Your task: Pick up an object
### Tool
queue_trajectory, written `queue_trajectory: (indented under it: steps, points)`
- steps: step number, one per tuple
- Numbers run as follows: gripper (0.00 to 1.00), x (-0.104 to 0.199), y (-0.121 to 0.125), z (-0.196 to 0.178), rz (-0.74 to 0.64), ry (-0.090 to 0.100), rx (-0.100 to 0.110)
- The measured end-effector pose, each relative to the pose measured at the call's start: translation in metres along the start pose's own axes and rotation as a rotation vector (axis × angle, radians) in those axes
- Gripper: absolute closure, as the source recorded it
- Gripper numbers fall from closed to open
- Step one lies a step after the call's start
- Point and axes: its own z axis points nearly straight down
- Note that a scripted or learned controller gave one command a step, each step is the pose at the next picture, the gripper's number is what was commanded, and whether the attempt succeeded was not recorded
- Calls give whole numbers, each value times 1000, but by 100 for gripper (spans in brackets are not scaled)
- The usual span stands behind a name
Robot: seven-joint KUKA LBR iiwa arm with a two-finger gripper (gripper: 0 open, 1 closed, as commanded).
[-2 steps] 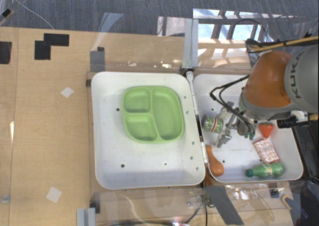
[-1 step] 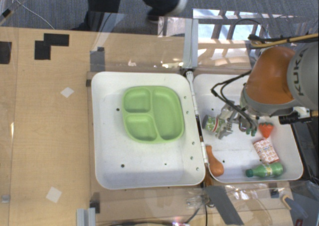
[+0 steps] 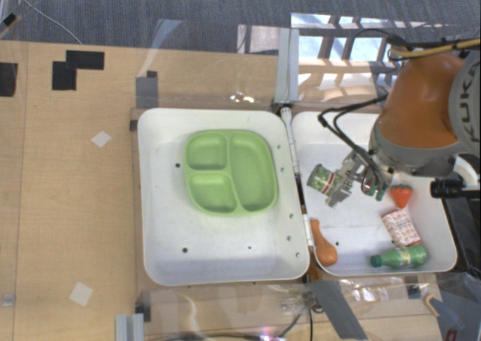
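Because the gripper (image 3: 347, 184) hangs low in the right bin (image 3: 353, 215), its fingers look parted, gripping nothing I can see. At its nine o'clock, touching or just beside, lies a green can (image 3: 321, 179), apparently the target, long axis running ten to four o'clock.

arm (image 3: 451, 99) | white letters "UK" legible at frame edge | other labels unreadable

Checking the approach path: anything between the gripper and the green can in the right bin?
Nothing visible. The gripper hangs right beside the green can in the right bin, over bare bin floor. The carrot, bottle and packet lie off to the near side.
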Motion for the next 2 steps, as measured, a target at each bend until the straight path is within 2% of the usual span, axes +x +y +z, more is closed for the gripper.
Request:
queue_trajectory:
  steps: [1, 2]
  points:
    - [100, 33, -36, 2, -243, 3, 2]
    - [100, 22, -56, 9, -423, 3, 2]
